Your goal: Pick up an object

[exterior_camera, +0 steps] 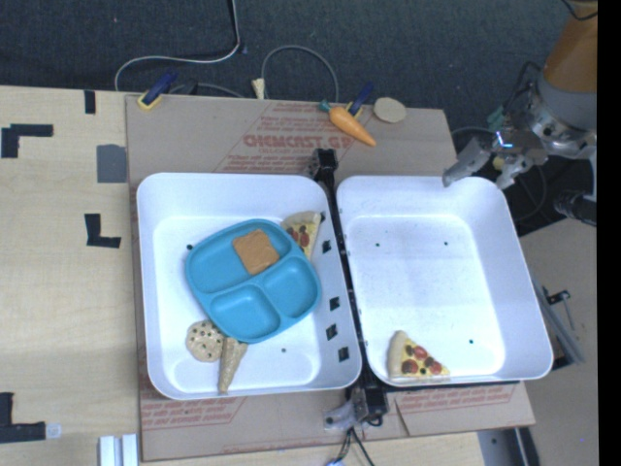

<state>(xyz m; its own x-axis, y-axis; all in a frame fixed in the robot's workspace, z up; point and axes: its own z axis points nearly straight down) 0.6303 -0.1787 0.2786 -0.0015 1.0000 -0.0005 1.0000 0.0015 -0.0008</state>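
Your gripper (pixel 488 164) sits at the upper right, just past the back right corner of the right bin (pixel 505 221). Fingers look spread, nothing btwn them.

Pickable stuff: right bin has one pizza slice (pixel 414 357) near its front edge, left of centre, well apart from the gripper.

Left bin (pixel 155 260) holds a blue divided plate (pixel 254 282) w/ a brown square cracker (pixel 256 251) in its top compartment. A 2nd pizza slice (pixel 305 230) pokes out by the plate's upper right rim, touching it. At the plate's lower left: a choc-chip cookie (pixel 203 341) and just beside it an ice cream cone (pixel 230 362), tip toward the front.

Outside the bins, on the cardboard (pixel 281 139) behind them: a carrot (pixel 351 126) and a round tan disc (pixel 389 111), near each other.
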